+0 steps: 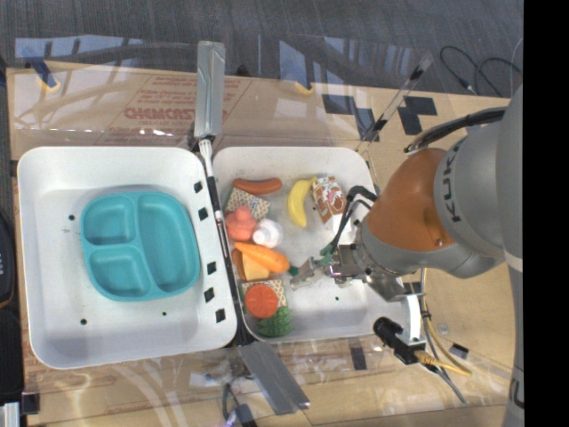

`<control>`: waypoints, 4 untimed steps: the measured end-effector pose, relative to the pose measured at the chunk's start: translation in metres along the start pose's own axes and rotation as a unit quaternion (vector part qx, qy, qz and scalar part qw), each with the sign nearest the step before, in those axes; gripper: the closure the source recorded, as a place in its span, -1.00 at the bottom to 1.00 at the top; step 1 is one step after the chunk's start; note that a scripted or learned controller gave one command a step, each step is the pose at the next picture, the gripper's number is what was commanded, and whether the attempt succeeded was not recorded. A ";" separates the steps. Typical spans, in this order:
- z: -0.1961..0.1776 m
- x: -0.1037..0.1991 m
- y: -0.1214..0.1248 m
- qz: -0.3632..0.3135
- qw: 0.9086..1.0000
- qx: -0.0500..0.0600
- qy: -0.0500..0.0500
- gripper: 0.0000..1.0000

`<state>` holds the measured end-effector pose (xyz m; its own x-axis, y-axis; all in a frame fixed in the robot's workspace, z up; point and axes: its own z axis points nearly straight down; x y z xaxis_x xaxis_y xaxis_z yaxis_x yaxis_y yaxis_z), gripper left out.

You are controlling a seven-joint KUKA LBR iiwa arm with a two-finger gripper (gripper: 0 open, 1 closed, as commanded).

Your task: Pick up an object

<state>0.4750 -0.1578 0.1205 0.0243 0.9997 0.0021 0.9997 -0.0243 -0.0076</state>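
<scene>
So the gripper [307, 269] is hovering low in the right bin [347, 163], just beside the carrot [262, 258]. Can't tell its grip state from up here. Toy food's sitting along that bin's left side; teal tray [138, 243] is lying in the left bin [44, 265].

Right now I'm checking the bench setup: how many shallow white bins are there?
2. One shallow white bin on the left holds a teal divided plate; the other on the right holds toy food.

Toys [258, 238] crowd the right bin's [293, 157] left side. Its lower middle floor lies bare. A tray [140, 244] fills the left bin's [44, 238] centre.
</scene>
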 end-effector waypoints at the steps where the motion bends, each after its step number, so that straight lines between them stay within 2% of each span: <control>1: 0.028 0.032 0.067 0.008 1.000 -0.003 -0.001 -1.00; 2: 0.028 0.040 0.121 0.014 1.000 -0.003 0.000 -1.00; 3: 0.027 0.050 0.032 -0.045 0.999 -0.003 0.000 -1.00; 4: 0.028 0.043 0.086 -0.002 1.000 -0.003 -0.001 -1.00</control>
<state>0.5615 -0.1170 0.0923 0.0212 0.9998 -0.0001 0.9998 -0.0212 -0.0011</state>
